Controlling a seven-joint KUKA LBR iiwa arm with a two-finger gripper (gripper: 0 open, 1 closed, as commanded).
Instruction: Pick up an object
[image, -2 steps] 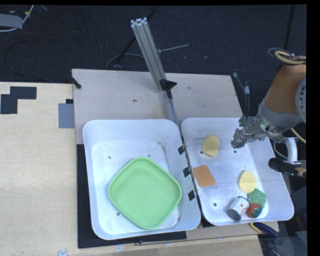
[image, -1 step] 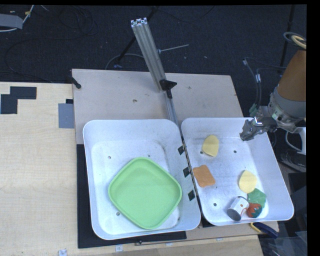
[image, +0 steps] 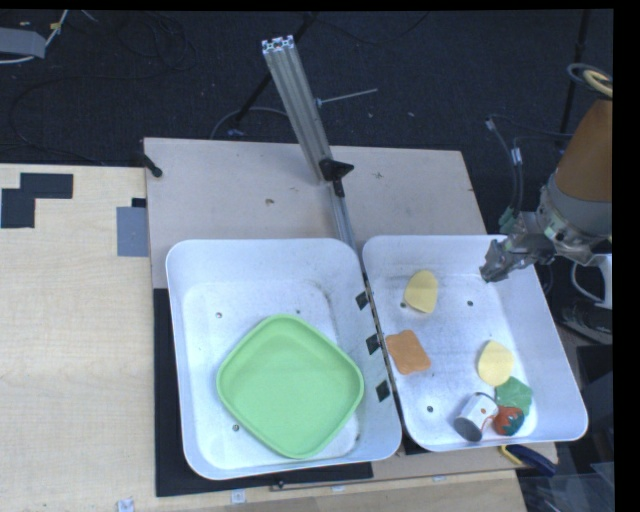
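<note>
In the camera view, on the bench (image: 250, 190) there are two shallow white bins side by side. The left bin (image: 200, 262) holds a light green plate (image: 290, 385), which lies flat in the near part of the bin and reaches almost to its right wall. The right bin (image: 540, 330) holds several small things. A pale yellow piece (image: 422, 291) lies in the far left part of this bin. An orange-brown flat piece (image: 408, 352) lies nearer, close to the left wall. A second yellow piece (image: 495, 362) lies more to the right, and just beside it on the near side there is a green thing (image: 516, 391). A red thing (image: 508, 420) touches the green one, and a small white cup with a dark opening (image: 474, 418) lies on its side just left of the red thing, near the bin's near edge.

The arm (image: 585, 170) comes in from the right, with its orange band above the grey wrist. The gripper (image: 497, 263) is over the far right corner of the right bin, well apart from all the things. I see nothing between its fingers, but I cannot tell whether they are spread or closed.

A metal rail (image: 300, 100) runs from the far side toward the gap between the two bins.
</note>
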